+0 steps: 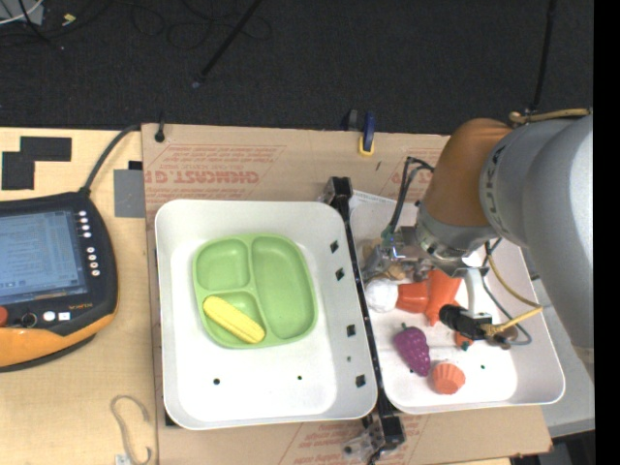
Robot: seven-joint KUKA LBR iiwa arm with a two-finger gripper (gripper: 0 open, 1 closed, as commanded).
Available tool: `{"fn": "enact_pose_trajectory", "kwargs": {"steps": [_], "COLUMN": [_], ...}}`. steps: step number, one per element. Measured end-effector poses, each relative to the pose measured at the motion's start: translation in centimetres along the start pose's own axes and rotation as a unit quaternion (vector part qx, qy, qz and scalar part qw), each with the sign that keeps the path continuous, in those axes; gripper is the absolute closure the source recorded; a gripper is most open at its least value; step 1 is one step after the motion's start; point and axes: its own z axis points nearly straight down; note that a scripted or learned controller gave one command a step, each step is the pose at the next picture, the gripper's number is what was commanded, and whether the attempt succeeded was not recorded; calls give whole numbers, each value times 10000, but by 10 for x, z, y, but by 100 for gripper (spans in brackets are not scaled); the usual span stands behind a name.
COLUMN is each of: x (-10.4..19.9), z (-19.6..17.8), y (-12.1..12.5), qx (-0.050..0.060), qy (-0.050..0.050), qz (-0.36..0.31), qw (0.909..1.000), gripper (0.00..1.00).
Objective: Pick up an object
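My gripper (389,257) hangs low over the far left part of the right bin (539,381), below the grey arm and its orange band. Just beneath it lies a white rounded object (381,295), and an orange piece (432,294) sits right beside that. Nearer the front lie a purple bunch of grapes (414,349) and a small orange fruit-like item (447,378). The wrist hides the bin's far part and whatever is between the fingers.
In the left bin (176,260) sits a green divided plate (283,284) with a yellow banana (232,320) in its front left section. A teach pendant (48,269) rests on the bench at far left. The black divider (354,289) separates the bins.
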Motion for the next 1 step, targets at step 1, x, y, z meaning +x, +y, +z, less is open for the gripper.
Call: {"fn": "enact_pose_trajectory", "kwargs": {"steps": [1], "x": [-2], "z": [-10], "y": [-1], "qx": [11], "qy": [11], "qz": [37], "qw": [10000], "gripper": [100]}}
